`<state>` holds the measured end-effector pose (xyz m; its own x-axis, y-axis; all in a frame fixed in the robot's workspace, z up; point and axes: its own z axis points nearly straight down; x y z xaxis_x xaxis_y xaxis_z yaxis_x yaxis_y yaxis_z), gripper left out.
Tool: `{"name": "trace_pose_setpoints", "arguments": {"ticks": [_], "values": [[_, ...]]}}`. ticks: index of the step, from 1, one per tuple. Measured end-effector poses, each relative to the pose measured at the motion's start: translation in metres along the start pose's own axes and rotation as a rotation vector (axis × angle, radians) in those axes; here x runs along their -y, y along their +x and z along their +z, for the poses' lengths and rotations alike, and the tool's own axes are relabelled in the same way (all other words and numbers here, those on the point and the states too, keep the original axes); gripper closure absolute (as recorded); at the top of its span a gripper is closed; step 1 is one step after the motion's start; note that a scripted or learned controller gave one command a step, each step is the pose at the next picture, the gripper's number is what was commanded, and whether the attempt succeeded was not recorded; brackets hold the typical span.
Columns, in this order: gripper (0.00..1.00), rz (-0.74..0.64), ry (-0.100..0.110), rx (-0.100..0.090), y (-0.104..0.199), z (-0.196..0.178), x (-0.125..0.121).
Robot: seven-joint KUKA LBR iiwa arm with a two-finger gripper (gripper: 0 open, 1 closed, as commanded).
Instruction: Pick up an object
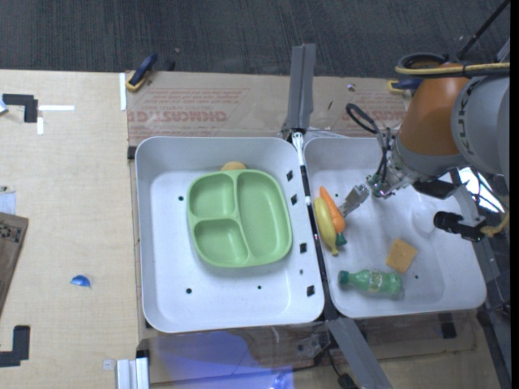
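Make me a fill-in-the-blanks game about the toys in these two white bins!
The green tray lies in the ______ bin.
The tray has ______ compartments.
The bottle lying in the right bin is ______ in colour.
The gripper is right beside the banana and the ______.

Missing words: left; three; green; carrot

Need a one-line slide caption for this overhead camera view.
KUKA arm's hand hovers beside the banana and carrot in the right bin; green divided tray fills the left bin.

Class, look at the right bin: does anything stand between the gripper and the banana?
Nothing visible does. The gripper hangs just right of the banana, with bare bin floor between them; the carrot lies against the banana's near side.
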<state>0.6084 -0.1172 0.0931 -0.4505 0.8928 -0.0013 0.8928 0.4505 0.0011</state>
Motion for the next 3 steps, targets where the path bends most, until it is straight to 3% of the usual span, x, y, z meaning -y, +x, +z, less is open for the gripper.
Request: {"name": "trace_pose_setpoints", "arguments": {"ticks": [1,2,3], "values": [[0.0,0.041,0.001,-0.001,0.015,0.001,-0.01],[0.0,0.145,0.0,0.002,-0.011,-0.048,-0.051],[0.0,0.083,0.002,-0.001,0.004,0.002,-0.028]]}}
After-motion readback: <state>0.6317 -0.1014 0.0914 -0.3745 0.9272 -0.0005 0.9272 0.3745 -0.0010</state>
